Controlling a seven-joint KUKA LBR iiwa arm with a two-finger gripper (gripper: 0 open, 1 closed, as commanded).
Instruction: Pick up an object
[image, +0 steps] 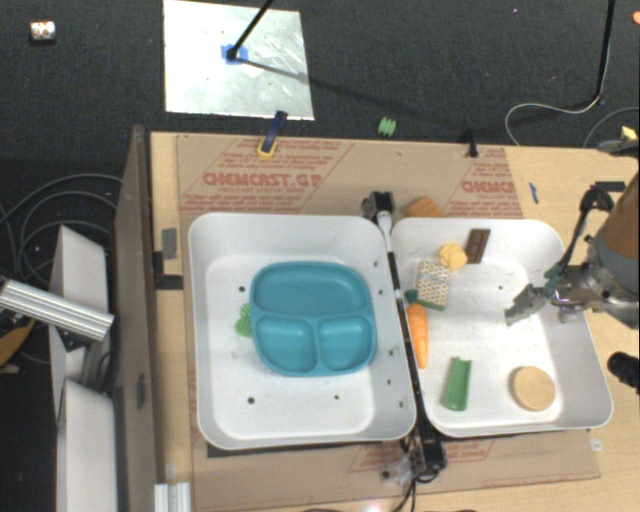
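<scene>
1. We take the candidate objects to be those in the right bin (590, 400): a green block (456, 384) at about 6 o'clock in that bin, a round tan disc (532, 388) at 5 o'clock, an orange carrot (418, 335) along the 9 o'clock wall, a checkered piece (433, 285) at 10 o'clock, and a yellow item (453, 257) with a brown bar (477, 243) at 11 o'clock.
2. We see the gripper (524, 305) at about 3 o'clock in the right bin, over bare bin floor and apart from every object listed. Nothing lies between its fingers, so we judge it to be carrying nothing. We cannot tell from this view whether the fingers stand wide or narrow.
3. We judge the task to be at its start: no object is lifted, and the approach, the closing and the lift all remain.
4. We note the disc and the green block as the nearest candidates, at 5 and 7 o'clock from the gripper, with open floor around both.
5. We note that the carrot lies against the wall between the bins, which may hinder finger placement there.
6. We record the left bin (215, 250) as holding a blue divided tray (310, 318), with a small green item (243, 320) at its 9 o'clock edge.
7. We observe both bins resting on a cardboard sheet (290, 170) on the counter.
</scene>
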